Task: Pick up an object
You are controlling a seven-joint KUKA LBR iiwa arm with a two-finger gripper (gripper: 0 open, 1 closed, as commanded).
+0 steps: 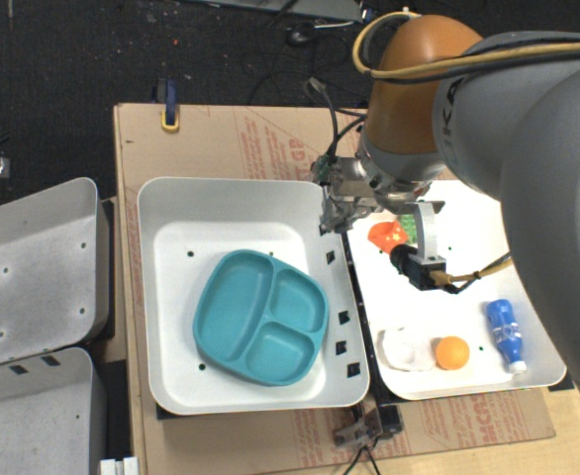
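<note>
In the camera view, the arm reaches in from the right and its hand (338,211) hangs low over the seam where the two bins meet, at the far inner corner of the left bin (156,206). The wrist hides the business end, so I cannot tell whether the hand is apart or together, and nothing shows gripped in it.

The loose things all appear to lie where a bin floor carries them. A teal divided plate (260,317) lies flat in the left bin, near its front. In the right bin (468,228), a small red and green piece (384,234) sits just beside the hand, on its right. An orange ball (451,352) rests near the front rim, touching or nearly touching a white rounded item (401,347) to its left. A blue bottle (505,332) lies on its side toward the right edge. Both bins stand on the brown-covered table (221,137).

By my reading, the pick is not yet done: no object is lifted. The red and green piece is the nearest candidate. What remains is to settle on a thing, close on it and raise it clear.
</note>
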